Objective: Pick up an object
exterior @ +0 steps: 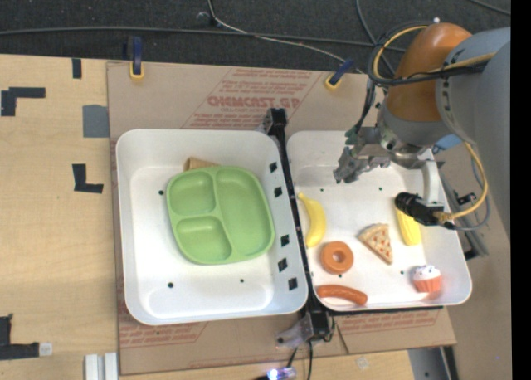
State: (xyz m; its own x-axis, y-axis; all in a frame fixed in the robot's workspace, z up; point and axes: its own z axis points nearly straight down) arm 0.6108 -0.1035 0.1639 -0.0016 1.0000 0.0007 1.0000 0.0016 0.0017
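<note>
My gripper (348, 169) hangs over the back part of the right bin (328, 148), above bare white floor, with nothing seen between its fingers. In that bin lie a banana (313, 219) by the left wall, a donut (337, 257), a pizza slice (378, 243), a hot dog (341, 294) at the front, a corn cob (407, 226) and a cupcake (427, 280) at the right. The nearest items sit well in front of the gripper.
The left bin (137, 204) holds a green divided plate (220, 213) with a brown piece (199, 164) peeking out behind it. A black divider (286, 204) runs between the bins. Cables (452, 208) trail by the right bin's edge.
</note>
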